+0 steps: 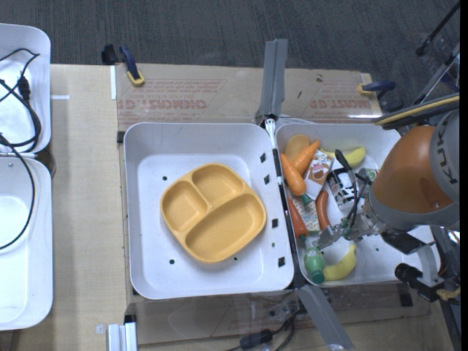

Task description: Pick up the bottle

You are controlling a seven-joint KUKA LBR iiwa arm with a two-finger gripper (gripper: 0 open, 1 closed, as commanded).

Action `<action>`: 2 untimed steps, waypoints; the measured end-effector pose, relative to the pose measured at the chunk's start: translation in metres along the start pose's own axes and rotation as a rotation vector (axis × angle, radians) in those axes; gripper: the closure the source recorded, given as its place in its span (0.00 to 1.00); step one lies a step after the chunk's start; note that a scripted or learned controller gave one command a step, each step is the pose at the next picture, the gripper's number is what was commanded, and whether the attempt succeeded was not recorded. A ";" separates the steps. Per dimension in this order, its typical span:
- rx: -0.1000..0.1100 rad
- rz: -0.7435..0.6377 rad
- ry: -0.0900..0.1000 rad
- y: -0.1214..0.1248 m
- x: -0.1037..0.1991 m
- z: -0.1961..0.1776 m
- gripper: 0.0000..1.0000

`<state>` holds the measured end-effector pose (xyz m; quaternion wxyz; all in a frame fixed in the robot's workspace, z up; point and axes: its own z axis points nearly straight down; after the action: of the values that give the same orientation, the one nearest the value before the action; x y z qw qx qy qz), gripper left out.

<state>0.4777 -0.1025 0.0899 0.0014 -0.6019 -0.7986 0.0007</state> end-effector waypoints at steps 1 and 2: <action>0.000 0.444 -0.001 0.000 0.001 0.000 0.00; 0.004 0.442 -0.001 0.000 0.001 -0.007 1.00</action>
<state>0.4774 -0.1019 0.0965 0.0019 -0.7623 -0.6472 0.0028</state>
